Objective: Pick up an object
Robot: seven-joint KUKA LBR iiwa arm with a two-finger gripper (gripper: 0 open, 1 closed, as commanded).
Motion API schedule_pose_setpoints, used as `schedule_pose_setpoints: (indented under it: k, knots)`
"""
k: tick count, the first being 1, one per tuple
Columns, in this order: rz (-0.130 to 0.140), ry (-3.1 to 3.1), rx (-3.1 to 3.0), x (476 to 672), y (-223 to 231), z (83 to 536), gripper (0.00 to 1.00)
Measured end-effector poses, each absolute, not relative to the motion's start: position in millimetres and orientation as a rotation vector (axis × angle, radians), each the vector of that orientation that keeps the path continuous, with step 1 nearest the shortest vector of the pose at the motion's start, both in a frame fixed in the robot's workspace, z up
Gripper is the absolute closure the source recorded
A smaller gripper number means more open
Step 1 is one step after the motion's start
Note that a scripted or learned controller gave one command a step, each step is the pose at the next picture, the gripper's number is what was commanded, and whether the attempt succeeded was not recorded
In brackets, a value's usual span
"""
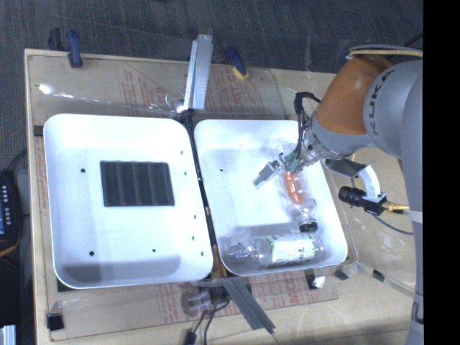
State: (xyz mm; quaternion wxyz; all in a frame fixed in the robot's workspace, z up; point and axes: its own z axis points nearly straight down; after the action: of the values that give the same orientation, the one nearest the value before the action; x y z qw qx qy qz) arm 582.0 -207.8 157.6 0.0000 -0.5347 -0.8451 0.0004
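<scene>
Gripper (279, 168) low in right bin (223, 192), finger state impossible to tell, just above clear bottle (298, 196); second bottle (277, 251) along near wall.

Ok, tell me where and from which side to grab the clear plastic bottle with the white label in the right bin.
Grip the clear plastic bottle with the white label across its labelled middle, coming straight down from above. It lies flat along the right bin's near wall, so the sides are probably crowded.
</scene>
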Motion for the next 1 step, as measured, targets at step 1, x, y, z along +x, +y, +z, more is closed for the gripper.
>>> schedule_pose_setpoints:
  k: [1]
  knots:
    - [0.001,-2.646,-1.696,581.5,-209.8,157.5,0.00]
